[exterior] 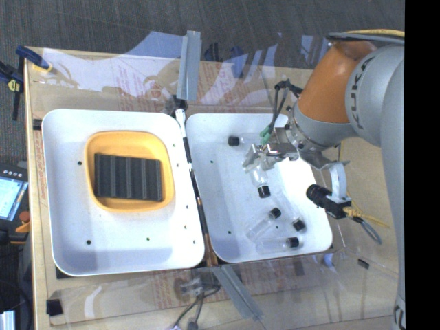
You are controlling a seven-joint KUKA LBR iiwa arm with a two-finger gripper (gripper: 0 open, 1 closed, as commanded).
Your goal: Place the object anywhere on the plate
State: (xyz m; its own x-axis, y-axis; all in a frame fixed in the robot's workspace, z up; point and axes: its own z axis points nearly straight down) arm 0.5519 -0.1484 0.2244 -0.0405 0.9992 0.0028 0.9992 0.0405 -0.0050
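Note:
A yellow plate [128, 146] with a dark ribbed centre lies in the left white bin [62, 239]. Several small clear vials with black caps lie in the right white bin [216, 205]: one vial [262, 187] sits just below the gripper, and two more vials [274, 214] [291, 241] lie nearer the front. My gripper [257, 158] hangs low over the upper middle of the right bin, well right of the plate. I cannot make out anything held in it.
A lone black cap [234, 141] rests at the back of the right bin. The raised rims [190, 177] of the two bins meet between plate and gripper. The grey and orange arm [344, 95] covers the right bin's back right corner.

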